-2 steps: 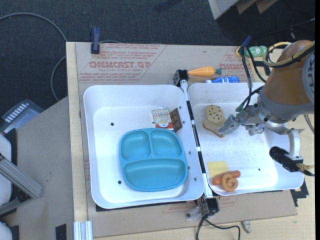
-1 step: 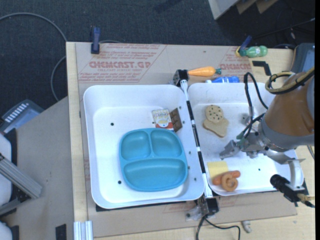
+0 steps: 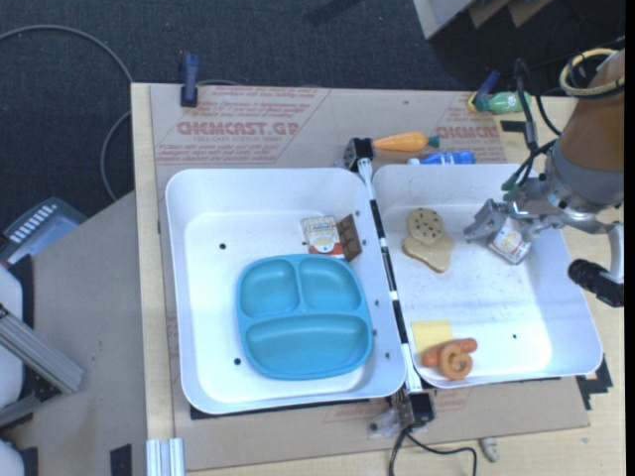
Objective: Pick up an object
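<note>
Two bins: I see the left bin [image 3: 198, 266] and right bin [image 3: 556, 335] side by side on the surface.
Gripper: my gripper [image 3: 508, 228] sits over the right bin's far part.
Fingers: spread narrowly around a small silver packet [image 3: 510, 245].
Nearby: cookie [image 3: 427, 238] left of it.
Left bin: blue divided plate [image 3: 303, 315].

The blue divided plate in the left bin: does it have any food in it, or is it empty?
Empty. All three compartments of the blue plate show bare blue plastic; the small packets lie just beyond its rim on the bin floor.
</note>
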Available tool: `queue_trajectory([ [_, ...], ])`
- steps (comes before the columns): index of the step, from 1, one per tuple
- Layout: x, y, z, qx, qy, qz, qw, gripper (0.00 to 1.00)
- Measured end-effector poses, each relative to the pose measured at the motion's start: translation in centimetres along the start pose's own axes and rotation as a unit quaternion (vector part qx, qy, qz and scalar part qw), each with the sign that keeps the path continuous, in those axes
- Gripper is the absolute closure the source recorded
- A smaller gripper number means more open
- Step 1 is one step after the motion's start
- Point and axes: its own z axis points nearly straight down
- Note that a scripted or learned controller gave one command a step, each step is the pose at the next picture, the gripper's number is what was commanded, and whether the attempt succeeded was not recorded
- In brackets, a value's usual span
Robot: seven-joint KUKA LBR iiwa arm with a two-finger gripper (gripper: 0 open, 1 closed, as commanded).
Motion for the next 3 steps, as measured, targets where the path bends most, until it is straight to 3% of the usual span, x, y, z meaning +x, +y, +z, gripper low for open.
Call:
queue_trajectory([
  [1, 4.3, 9.1, 10.4, 0.001, 0.001, -0.001, 1.0000, 0.00],
  [2, 5.6, 7.2, 10.4, 0.002, 0.001, 0.000, 1.0000, 0.00],
  [3, 5.6, 7.2, 9.3, 0.001, 0.000, -0.001, 1.0000, 1.00],
])
